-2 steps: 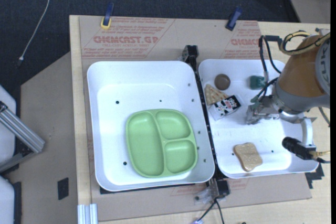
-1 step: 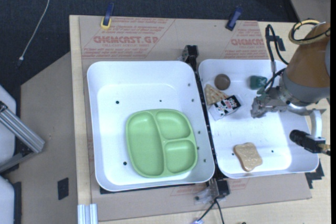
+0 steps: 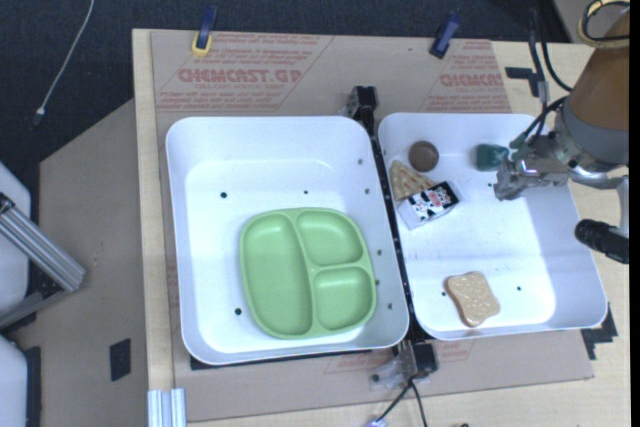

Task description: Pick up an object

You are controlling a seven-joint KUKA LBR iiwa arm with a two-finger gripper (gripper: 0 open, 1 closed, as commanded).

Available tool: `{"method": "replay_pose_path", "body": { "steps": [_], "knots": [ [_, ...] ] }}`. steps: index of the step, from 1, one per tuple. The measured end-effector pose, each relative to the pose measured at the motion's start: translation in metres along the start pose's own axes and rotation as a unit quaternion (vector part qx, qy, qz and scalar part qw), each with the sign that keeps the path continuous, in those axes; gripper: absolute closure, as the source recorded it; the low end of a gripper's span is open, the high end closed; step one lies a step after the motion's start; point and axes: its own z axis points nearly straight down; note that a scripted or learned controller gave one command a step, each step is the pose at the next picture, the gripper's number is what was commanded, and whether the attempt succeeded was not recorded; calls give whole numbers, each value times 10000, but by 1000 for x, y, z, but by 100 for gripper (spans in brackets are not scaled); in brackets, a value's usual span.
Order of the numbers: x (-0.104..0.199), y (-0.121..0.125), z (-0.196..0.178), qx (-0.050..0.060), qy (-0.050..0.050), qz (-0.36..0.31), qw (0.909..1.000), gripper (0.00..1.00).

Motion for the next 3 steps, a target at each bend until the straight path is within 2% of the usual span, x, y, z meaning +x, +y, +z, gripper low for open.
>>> {"method": "replay_pose_path", "body": {
  "steps": [1, 3],
  "knots": [
    [2, 11, -48, 4, 2, -1, 10000, 100],
    [102, -10, -47, 56, 28, -20, 10000, 100]
  ]
}}
